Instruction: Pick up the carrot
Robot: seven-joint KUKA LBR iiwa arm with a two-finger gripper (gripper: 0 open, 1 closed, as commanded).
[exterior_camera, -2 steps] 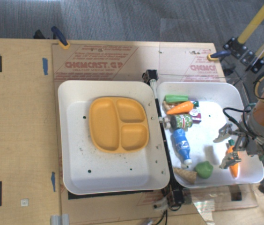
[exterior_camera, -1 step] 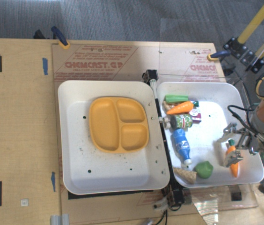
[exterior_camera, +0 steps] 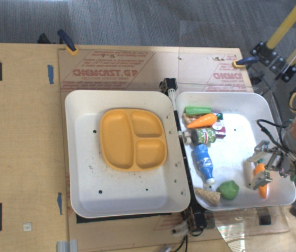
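The claw [exterior_camera: 262,173] sat low in the right bin [exterior_camera: 242,140]; we could not tell its grip. The carrot [exterior_camera: 201,121] lay well apart, unpicked.

Metal-grey pincer [exterior_camera: 261,173] with orange-tipped fingers, black cable looped above it, orange band on arm

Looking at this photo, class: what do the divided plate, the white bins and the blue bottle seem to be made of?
Divided plate: probably moulded plastic, matt yellow-orange, one even colour with rounded compartment edges. White bins: likely thin formed plastic, smooth with soft rounded rims; painted metal cannot be excluded. Blue bottle: apparently plastic, glossy, with a white label.
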